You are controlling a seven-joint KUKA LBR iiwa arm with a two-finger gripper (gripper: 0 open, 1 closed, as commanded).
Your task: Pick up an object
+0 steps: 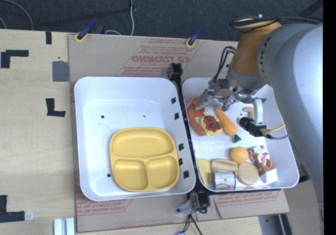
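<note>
The arm reached in from the right and its end effector (223, 98) hung low over the far part of the right bin (286, 147). Whether it was open or closed, I cannot tell, because the wrist covered it from above. Nothing could be seen held in it.

The toys lay in that same bin. A carrot (227, 122) lay just below the end effector, touching a hot dog (203, 122) on its left. Nearer to the front there were an orange ball (239, 154), a bread roll (224, 165), a round biscuit (248, 173), a small can (224, 180) and a printed packet (261, 159), all close together. The left bin (92, 97) carried a yellow divided tray (144, 157).

In my judgement the step in hand was the approach for a grasp, with the carrot or the hot dog as the probable target. The next move would call for a straight descent on one toy only, since the two touched each other and a grip could slip.
</note>
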